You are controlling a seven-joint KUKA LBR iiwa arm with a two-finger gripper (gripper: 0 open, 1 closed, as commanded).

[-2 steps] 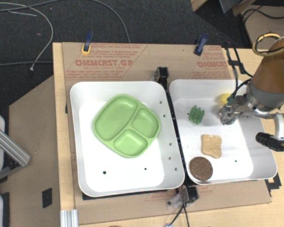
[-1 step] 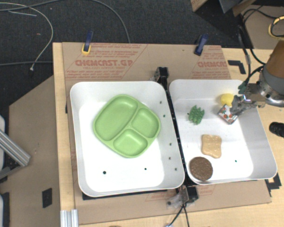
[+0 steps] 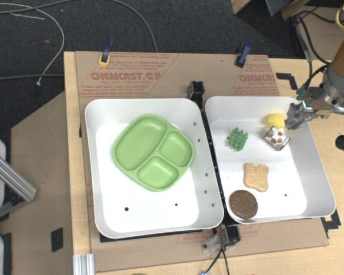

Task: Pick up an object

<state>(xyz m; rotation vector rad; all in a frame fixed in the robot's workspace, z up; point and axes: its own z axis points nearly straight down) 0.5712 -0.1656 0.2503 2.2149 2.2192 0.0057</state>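
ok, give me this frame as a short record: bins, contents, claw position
left bin: green three-compartment plate
right bin: yellow object, red-and-white dotted block, small green spiky toy, tan toast-shaped piece, brown round disc
claw: at right bin's upper right edge, just right of yellow object
claw hold: nothing seen between fingers

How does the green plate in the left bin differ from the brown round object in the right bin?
The green plate is light green; the brown round object is dark brown. The plate is far larger and has three compartments; the round object is one plain disc. The plate lies near its bin's middle; the disc lies at its bin's near left corner. Both lie flat.
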